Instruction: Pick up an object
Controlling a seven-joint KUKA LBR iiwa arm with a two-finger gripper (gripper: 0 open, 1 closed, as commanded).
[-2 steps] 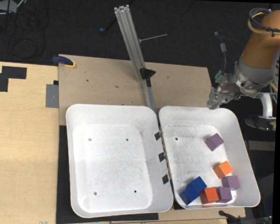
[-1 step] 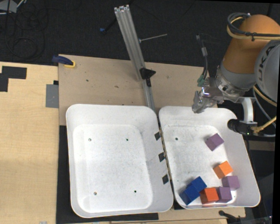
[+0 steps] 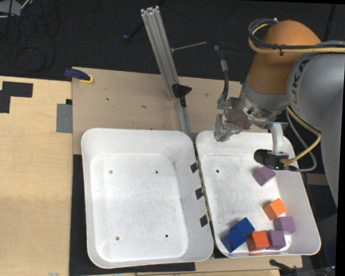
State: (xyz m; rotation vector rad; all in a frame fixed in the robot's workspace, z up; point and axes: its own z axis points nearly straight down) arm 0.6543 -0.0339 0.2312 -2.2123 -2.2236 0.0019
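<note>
Two white bins side by side, right bin (image 3: 217, 166) holding six blocks, blue block (image 3: 238, 234), orange and purple ones clustered at near corner, gripper (image 3: 225, 131) above far rim, well apart from them, finger state indiscernible.

Two bins (image 3: 140, 140), right of centre and centre: white plastic, smooth, faintly speckled. Bench (image 3: 27, 156), left: pale wood grain, matt. Arm (image 3: 314, 84), upper right: grey and glossy orange casing. Post (image 3: 162, 53), top centre: ribbed bare metal. Blocks (image 3: 264, 176), lower right: matt.
</note>
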